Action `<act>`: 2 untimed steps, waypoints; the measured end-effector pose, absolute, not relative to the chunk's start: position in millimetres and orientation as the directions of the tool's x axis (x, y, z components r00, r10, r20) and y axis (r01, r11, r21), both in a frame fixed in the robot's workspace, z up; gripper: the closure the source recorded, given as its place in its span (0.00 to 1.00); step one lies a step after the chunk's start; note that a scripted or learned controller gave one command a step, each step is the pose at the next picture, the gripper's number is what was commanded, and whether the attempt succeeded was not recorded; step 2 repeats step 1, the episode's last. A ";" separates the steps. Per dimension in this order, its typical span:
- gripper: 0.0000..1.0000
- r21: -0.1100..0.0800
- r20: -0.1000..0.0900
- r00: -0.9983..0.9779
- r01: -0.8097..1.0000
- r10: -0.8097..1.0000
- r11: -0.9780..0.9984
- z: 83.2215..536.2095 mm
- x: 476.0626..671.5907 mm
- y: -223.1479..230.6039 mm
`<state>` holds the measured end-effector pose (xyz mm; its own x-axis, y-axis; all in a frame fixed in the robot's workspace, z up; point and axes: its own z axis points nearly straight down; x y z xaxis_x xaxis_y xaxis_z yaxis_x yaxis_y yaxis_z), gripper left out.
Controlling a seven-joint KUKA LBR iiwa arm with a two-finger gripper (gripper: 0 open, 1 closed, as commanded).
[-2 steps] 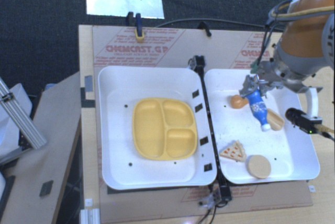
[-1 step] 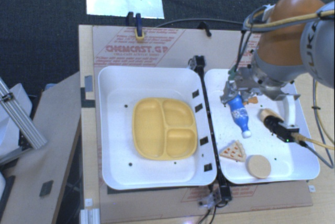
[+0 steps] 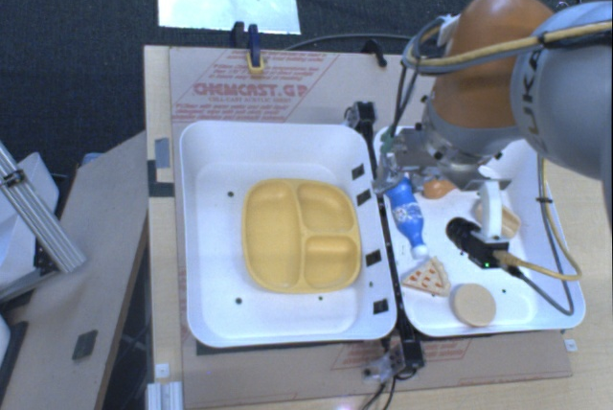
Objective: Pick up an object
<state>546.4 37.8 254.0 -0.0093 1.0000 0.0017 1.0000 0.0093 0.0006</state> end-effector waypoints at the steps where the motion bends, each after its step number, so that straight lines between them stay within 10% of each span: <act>1: 1.00 0.000 0.002 -0.010 1.000 1.000 0.010 245.6 533.5 88.7; 2: 1.00 0.000 0.002 -0.010 1.000 1.000 0.010 245.6 533.5 88.7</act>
